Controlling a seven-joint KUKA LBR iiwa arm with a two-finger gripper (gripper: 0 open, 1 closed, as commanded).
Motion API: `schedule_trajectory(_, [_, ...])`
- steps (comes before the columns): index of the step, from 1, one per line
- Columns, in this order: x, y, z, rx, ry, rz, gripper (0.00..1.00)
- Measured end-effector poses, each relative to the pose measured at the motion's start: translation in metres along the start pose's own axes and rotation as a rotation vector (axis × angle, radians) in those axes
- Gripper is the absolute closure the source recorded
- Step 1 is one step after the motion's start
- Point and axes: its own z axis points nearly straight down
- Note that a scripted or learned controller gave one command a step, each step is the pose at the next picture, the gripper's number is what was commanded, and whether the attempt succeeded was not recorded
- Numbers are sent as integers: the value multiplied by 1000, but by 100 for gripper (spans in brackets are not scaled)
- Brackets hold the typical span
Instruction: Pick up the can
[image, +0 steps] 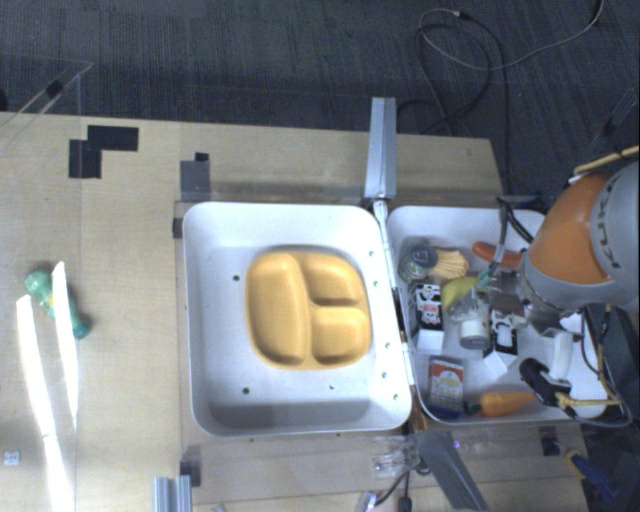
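Observation:
The can (417, 263) stands upright in the far left corner of the right bin (497, 214), its round top facing the camera. My gripper (477, 312) hangs over the middle of that bin, to the right of the can and nearer the camera, apart from it. The grey arm with its orange band (562, 238) reaches in from the right and hides the bin's right side. Nothing can be made out between the gripper's tips.
Crowded around the can are a tan lump (451, 263), a yellow banana-like piece (458, 290), a black-and-white carton (429, 305), a red-and-blue packet (446, 386), an orange carrot (505, 402) and a red piece (485, 249). The left bin (210, 400) holds a yellow divided tray (306, 306).

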Motion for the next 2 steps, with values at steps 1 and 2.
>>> schedule_trajectory(1, [1,1,-10,0,1,-1,100])
schedule_trajectory(2, [68,-25,-90,27,1,199,100])
